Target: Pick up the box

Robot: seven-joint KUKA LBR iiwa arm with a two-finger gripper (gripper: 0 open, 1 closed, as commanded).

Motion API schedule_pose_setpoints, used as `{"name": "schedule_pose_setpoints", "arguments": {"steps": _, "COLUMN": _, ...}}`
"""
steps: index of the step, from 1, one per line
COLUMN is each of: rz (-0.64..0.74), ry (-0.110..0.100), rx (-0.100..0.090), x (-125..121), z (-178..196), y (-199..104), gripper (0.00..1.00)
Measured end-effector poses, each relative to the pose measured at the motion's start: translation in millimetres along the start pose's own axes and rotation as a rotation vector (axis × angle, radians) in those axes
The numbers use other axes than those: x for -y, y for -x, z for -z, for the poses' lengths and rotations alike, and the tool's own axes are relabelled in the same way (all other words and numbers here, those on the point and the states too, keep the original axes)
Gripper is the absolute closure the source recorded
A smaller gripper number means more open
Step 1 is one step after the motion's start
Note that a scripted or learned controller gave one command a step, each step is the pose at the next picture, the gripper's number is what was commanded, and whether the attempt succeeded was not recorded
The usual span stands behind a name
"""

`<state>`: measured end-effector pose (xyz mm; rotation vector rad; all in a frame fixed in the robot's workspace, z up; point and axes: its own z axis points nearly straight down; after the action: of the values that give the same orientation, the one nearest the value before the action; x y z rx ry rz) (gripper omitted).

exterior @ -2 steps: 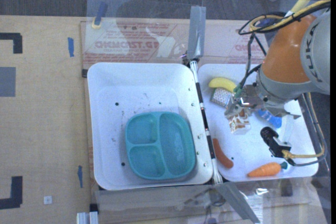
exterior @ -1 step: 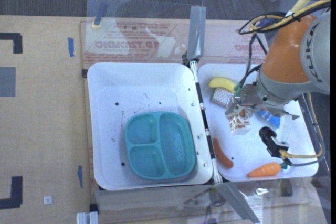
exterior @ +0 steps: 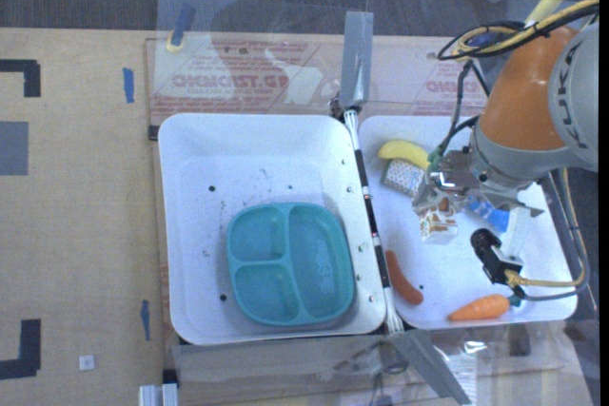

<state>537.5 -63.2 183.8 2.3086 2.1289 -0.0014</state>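
Camera view is looking down on two white bins sitting side by side on a brown bench. The grey and orange arm is reaching in from the right and is hanging over the right bin. The gripper is pointing down at the middle of that bin, close to its far side. It is not clear if the gripper is squeezing or loose, because the arm is blocking that part.

The box is lying in the right bin. It is small and white with brown marks on it. It is sitting just on the near side of the gripper and looks like it is touching it, but nothing is showing that it is being held.

A yellow banana is lying at the far left of the right bin. A grey speckled packet is sitting just beside the banana, on its near side. A small blue thing is peeking out to the right of the box. A red sausage shape is lying by the left wall, near the front. An orange carrot is resting at the near edge, well apart from the box.

The left bin is holding a teal plate with three parts, sitting toward the near side
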Motion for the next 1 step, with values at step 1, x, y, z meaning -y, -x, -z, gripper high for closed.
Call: {"name": "schedule_pose_setpoints", "arguments": {"steps": 1, "rz": 0.012, "ry": -0.005, "rx": -0.002, "x": 11.7, "z": 0.0, "y": 6.0, "gripper": 1.00}}
